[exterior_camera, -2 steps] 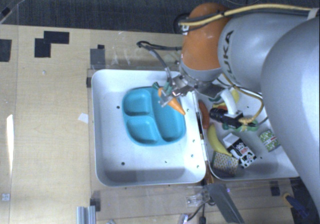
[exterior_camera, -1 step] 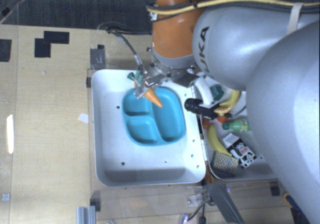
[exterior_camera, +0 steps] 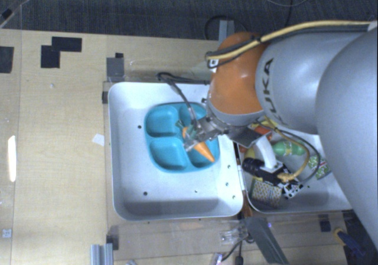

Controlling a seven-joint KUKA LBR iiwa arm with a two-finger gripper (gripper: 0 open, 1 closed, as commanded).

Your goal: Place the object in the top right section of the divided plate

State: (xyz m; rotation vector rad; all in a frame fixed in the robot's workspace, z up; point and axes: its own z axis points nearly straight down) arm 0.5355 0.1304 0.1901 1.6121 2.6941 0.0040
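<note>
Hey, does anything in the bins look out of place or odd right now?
Nothing looks spilled or broken. The blue divided plate sits flat in the left bin, and an orange carrot-shaped object lies in its right side beneath the gripper. The right bin holds a loose jumble of items.

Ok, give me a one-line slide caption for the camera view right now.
KUKA arm reaching over the left bin, its gripper above the blue divided plate beside an orange carrot.

Even overhead light, soft shadows. Glare streak on bench (exterior_camera: 12,157) at left. Arm (exterior_camera: 319,81) slightly blurred; image grainy.
</note>
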